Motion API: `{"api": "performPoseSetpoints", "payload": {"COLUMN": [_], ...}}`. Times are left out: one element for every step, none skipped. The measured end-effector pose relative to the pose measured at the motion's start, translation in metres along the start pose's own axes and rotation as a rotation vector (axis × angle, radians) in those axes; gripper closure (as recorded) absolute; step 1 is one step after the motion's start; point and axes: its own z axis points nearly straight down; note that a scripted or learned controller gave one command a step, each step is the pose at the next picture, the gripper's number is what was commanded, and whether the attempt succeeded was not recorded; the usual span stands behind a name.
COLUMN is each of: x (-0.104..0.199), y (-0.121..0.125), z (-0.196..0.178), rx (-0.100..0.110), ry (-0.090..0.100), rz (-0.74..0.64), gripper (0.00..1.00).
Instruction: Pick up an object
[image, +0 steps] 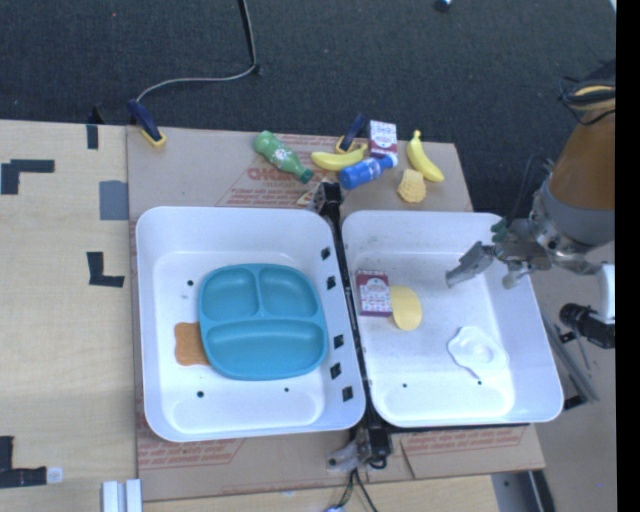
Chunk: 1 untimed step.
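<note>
The right bin (520, 395) held three small candidates: a red-and-white carton (373, 294) near its left wall, a yellow piece (406, 308) touching the carton's right side, and a white thing (473, 349) lying apart toward the front. The carton looked light and stiff, best pinched across its narrow sides, while the yellow piece seemed rounded, smooth and likelier to slip. The gripper (492, 267) hung over the bin's back right part with fingers spread, holding nothing

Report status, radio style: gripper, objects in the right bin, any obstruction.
Gripper open over the right bin's far right side, holding nothing. Red carton, yellow piece, white piece lie on the bin floor. Nothing between gripper and them.
</note>
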Motion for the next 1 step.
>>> {"api": "performPoseSetpoints", "payload": {"x": [0.0437], "y": [0.0496], "z": [0.0998], "rx": [0.002], "ry": [0.000], "rz": [0.000], "gripper": [0.00]}}
